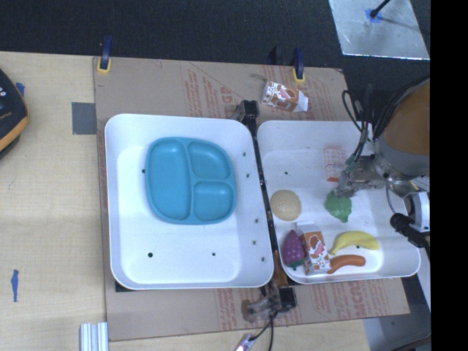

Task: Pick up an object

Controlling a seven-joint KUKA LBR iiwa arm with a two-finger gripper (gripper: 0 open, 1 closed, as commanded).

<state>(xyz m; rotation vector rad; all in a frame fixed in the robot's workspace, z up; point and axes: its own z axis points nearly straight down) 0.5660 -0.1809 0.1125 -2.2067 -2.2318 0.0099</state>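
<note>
Along the near edge of the right bin [409, 269] lie grapes [293, 248], a small carton [315, 251], a sausage [346, 262] and a banana [356, 241], all close together toward the near corners. Further in, a tan ball [286, 205] sits by the bin's left wall, and the green toy [338, 208] lies near the middle with the gripper [349, 184] right over its far side, touching or almost so; I cannot tell how the hand is set. The left bin [124, 254] holds a blue plate [191, 180] toward its far side, and a snack packet [284, 97] lies on the cardboard [183, 86] beyond the right bin's far edge.
</note>
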